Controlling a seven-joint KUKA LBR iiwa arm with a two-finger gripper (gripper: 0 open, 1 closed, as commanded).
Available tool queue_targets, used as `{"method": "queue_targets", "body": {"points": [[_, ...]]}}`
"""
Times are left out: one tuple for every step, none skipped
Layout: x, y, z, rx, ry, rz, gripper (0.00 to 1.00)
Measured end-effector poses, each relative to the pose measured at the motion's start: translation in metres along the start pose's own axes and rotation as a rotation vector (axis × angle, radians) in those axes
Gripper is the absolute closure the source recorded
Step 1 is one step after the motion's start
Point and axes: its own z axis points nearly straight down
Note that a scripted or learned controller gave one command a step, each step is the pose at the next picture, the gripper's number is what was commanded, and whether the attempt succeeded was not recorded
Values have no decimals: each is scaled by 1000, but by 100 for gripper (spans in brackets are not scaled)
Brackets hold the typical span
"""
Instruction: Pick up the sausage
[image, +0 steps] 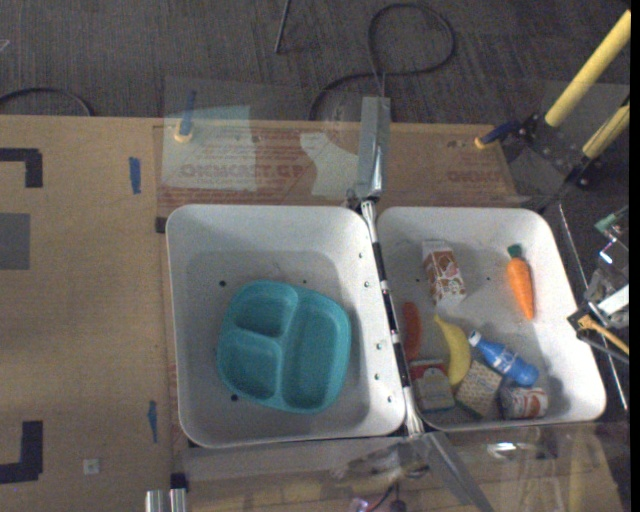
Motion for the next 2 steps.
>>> {"method": "queue_targets", "body": {"points": [[-14,-10,-109,-1,0,417,100],[-15,-10,-114,2,-1,-98,100]]}}
